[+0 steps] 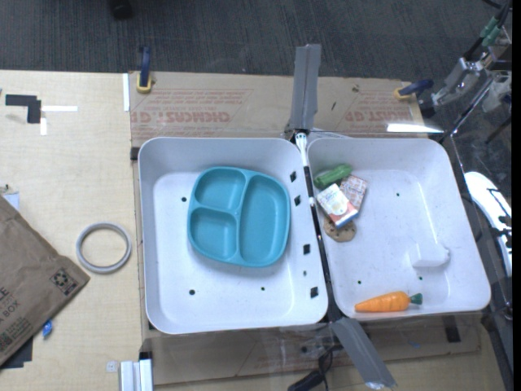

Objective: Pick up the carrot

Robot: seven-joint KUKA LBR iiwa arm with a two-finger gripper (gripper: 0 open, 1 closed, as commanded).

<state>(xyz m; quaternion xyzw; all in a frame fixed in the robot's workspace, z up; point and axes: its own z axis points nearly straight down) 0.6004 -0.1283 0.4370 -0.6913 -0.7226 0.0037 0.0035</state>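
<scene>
The carrot (pixel 383 302) is orange with a small green top pointing right. It lies flat along the front wall of the right bin (pixel 460 210), near the front-left corner. Nothing touches it, and bare bin floor lies behind it and to its right.
At the back left of the right bin sit a green vegetable (pixel 333 175), a small red-and-white packet (pixel 340 202) and a brown cookie (pixel 339 231). A white piece (pixel 431 257) lies toward the right wall. The left bin (pixel 163 283) holds a teal divided plate (pixel 240 217). A tape ring (pixel 103 247) and cardboard box (pixel 28 283) lie on the bench.
</scene>
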